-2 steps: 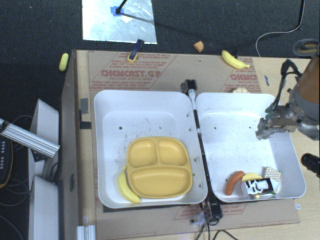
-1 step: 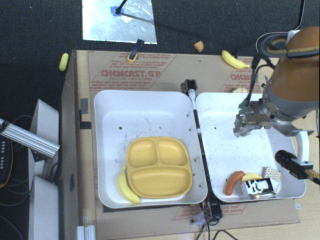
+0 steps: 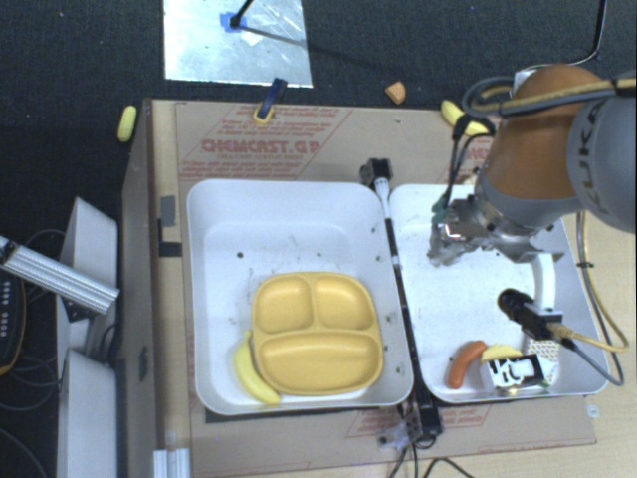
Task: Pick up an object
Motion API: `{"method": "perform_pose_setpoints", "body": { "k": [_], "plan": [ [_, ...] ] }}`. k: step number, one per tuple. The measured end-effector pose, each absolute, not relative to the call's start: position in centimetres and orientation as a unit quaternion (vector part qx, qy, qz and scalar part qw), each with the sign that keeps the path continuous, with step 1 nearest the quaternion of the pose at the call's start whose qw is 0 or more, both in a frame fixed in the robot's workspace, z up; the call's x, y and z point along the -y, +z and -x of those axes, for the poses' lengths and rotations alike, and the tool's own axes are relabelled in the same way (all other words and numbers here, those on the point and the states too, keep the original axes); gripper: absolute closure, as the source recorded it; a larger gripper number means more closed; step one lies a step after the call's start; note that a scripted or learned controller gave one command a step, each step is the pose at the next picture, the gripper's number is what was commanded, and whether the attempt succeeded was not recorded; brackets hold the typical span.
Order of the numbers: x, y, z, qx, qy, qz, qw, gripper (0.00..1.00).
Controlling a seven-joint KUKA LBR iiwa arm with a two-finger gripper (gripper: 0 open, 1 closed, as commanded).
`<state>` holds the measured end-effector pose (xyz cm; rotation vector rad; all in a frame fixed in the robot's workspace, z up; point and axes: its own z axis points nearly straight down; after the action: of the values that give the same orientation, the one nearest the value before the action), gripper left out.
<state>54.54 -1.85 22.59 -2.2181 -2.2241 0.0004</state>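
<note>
The gripper (image 3: 450,237) hangs over the right bin (image 3: 428,297); whether it is open, I cannot tell. The sausage (image 3: 465,362) near the front looks light, smooth and probably firm. Best taken across its middle.

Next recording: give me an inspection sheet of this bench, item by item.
Surface: left bin and right bin side by side on a cardboard sheet.
Job's things: yellow divided plate and banana in left bin; orange sausage-like piece and black-and-white box in right bin's near corner.
Clutter: small yellow and orange bits on the dark floor beyond.
Grippers: gripper over right bin's far side, nothing seen between its fingers.
Cables: yellow cable along right bin.
Surroundings: foil sheet on floor.
</note>
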Motion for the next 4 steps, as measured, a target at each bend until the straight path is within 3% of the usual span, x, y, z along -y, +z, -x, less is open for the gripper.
{"method": "perform_pose_setpoints", "body": {
  "k": [1, 3, 4],
  "plan": [
    [-2.3, 18.4, -64.0, 0.709, -0.0004, 0.706, 0.000, 1.00],
    [4.5, 18.5, -64.0, 0.707, -0.0005, 0.707, -0.001, 1.00],
    [8.5, 23.3, -58.7, 0.707, -0.0006, 0.707, -0.002, 1.00]
  ]
}}
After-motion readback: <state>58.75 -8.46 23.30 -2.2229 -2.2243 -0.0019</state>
